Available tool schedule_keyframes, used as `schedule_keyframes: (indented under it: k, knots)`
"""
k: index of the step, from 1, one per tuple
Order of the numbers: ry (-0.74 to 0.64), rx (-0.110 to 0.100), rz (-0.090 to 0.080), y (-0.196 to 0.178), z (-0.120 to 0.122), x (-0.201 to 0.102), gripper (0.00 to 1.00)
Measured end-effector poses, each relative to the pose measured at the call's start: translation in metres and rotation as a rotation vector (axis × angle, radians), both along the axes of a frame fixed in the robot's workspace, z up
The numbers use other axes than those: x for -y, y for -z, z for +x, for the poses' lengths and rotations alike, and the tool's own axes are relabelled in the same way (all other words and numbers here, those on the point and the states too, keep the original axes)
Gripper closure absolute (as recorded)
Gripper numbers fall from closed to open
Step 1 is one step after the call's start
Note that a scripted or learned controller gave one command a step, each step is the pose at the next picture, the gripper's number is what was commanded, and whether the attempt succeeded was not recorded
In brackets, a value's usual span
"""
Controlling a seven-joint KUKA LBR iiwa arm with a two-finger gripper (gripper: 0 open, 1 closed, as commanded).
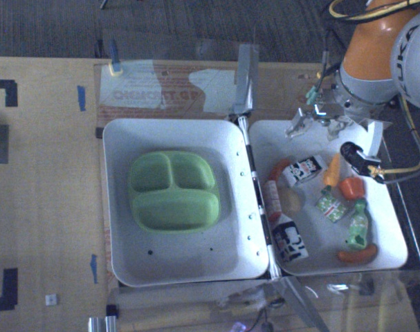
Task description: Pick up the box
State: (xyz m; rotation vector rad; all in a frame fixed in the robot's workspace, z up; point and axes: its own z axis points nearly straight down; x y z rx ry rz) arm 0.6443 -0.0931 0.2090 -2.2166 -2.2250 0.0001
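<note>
The grey arm with its orange band reached in from the right, and its two-finger gripper [319, 120] hung over the far edge of the right shallow white bin [396, 244]; whether the pincer stood wide or narrow could not be told, and nothing showed between it. The small white box with black print [302, 171] lay on that bin's floor, below the gripper and apart from it, beside a red curved piece [279, 167]. Near it lay an orange carrot-shaped toy [332, 171], a green patterned packet [330, 206], a green plastic bottle [358, 227] and a black-and-white carton [290, 238]. The left white bin [120, 254] held a green divided plastic plate [174, 191].
</note>
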Motion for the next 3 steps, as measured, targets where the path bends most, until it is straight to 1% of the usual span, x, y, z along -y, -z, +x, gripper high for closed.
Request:
schedule_keyframes:
  k: [1, 2, 3]
  knots:
    - [0.093, 0.005, 0.0, 0.1, -0.1, 0.013, 0.0]
    - [0.59, 0.021, 0.011, 0.114, -0.113, 0.004, 0.0]
    - [0.592, 0.025, 0.01, 0.104, -0.112, 0.006, 1.0]
